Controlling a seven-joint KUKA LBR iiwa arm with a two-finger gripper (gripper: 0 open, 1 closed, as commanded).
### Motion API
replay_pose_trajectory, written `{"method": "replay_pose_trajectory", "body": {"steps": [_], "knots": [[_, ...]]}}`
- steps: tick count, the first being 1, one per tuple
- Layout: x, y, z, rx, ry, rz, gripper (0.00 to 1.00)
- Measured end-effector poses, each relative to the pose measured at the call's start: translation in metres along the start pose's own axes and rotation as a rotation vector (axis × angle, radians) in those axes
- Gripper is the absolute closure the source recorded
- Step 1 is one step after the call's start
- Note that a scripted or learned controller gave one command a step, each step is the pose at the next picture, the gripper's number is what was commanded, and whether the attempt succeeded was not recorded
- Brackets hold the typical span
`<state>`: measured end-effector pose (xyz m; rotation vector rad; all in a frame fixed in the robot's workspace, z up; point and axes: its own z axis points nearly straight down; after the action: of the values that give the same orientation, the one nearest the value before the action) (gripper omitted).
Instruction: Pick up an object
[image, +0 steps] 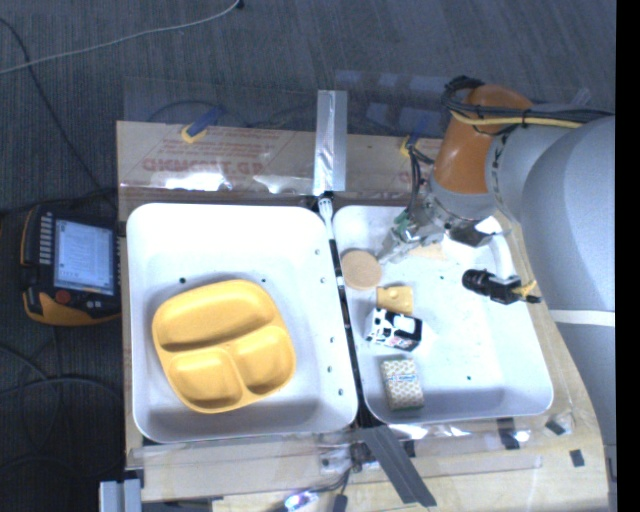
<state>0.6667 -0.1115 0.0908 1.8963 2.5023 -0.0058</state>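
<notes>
Camera view: mirrored, unreadable red lettering on cardboard sheet behind bins.

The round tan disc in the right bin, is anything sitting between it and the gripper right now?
Nothing visible does. The gripper sits just up and right of the round tan disc in the right bin, with bare white floor between them. The yellow block and the black-and-white object lie below the disc, off that line.

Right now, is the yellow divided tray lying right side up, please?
Yes: the yellow tray lies in the left bin, its three compartments facing up.
</notes>
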Motion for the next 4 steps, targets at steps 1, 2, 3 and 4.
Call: {"method": "replay_pose_trajectory", "body": {"steps": [1,2,3,4], "knots": [[-0.046,-0.077,-0.001,-0.013,-0.008,-0.229,1.0],[-0.028,-0.022,0.0,-0.015,-0.005,0.004,1.0],[-0.01,-0.06,-0.002,-0.018,-0.01,-0.4,1.0],[-0.072,-0.075,-0.006,-0.003,0.001,-0.443,1.0]]}}
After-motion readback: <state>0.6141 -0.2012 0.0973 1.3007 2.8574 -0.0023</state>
